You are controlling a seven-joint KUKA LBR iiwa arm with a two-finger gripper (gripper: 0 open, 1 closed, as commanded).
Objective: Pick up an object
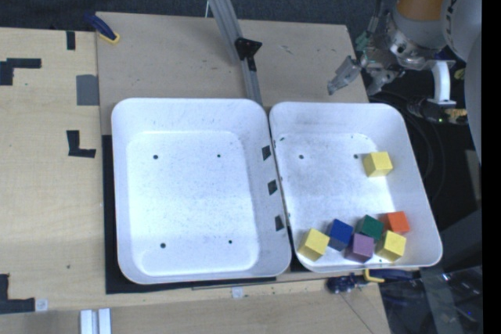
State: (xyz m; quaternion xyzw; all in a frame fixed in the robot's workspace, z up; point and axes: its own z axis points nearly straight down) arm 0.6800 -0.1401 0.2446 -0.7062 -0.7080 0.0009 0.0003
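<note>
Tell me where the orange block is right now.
The orange block sits in the right bin, near its lower right corner, beside the green block.

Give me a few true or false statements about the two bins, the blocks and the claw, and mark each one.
1. All blocks lie in the right bin. True.
2. The claw holds a yellow block. False: it hangs above the bench beyond the bin's far rim, with no block between its fingers.
3. One yellow block sits apart from the cluster. True.
4. The blue block lies in the left bin. False: it lies in the right bin's near cluster.
</note>
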